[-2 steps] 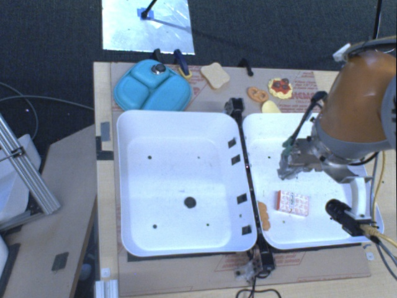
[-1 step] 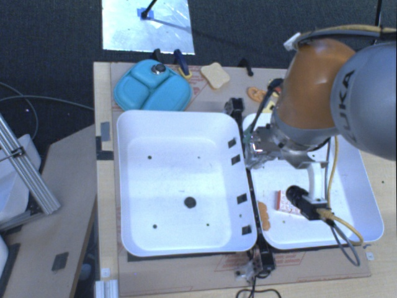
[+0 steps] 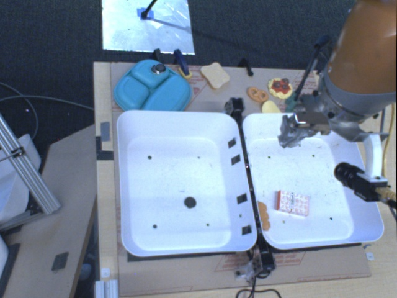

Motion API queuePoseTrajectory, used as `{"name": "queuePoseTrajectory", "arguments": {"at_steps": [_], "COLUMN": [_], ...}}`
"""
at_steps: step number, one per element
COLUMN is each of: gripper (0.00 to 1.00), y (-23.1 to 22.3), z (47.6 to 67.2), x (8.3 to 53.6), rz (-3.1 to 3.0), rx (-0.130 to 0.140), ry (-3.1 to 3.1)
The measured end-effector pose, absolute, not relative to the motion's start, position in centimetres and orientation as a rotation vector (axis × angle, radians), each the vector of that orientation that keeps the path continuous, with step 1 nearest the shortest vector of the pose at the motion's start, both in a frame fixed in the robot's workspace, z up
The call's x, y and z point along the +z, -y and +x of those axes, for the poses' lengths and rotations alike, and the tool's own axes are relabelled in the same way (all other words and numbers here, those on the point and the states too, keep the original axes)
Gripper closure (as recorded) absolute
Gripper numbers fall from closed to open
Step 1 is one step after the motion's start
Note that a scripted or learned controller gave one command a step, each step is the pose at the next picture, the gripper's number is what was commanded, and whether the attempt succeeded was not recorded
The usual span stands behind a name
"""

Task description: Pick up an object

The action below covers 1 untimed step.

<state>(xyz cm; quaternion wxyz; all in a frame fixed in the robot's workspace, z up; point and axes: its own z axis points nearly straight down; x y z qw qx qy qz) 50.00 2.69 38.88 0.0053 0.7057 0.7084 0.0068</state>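
My gripper (image 3: 289, 136) hangs over the back part of the right bin (image 3: 356, 228), with nothing visible between its fingers. A small red and white patterned box (image 3: 293, 203) lies flat in the front half of that bin, well in front of the gripper. An orange-brown piece (image 3: 263, 215) rests against the right bin's left wall. A small dark round thing (image 3: 190, 202) lies in the left bin (image 3: 133, 166).
Behind the bins lie a blue sectioned plate (image 3: 152, 87), a toast slice (image 3: 215, 75), a pretzel (image 3: 257, 94), a small pizza-like toy (image 3: 280, 87) and a pale yellow piece (image 3: 270, 107). A black divider (image 3: 243, 160) runs between the bins.
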Motion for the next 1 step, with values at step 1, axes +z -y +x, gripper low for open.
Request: {"name": "queuePoseTrajectory", "arguments": {"at_steps": [1], "gripper": [1.0], "y": [-8.98], "z": [48.6], "x": [33.13], "rz": [2.213], "rx": [-0.001], "ry": [-2.234]}}
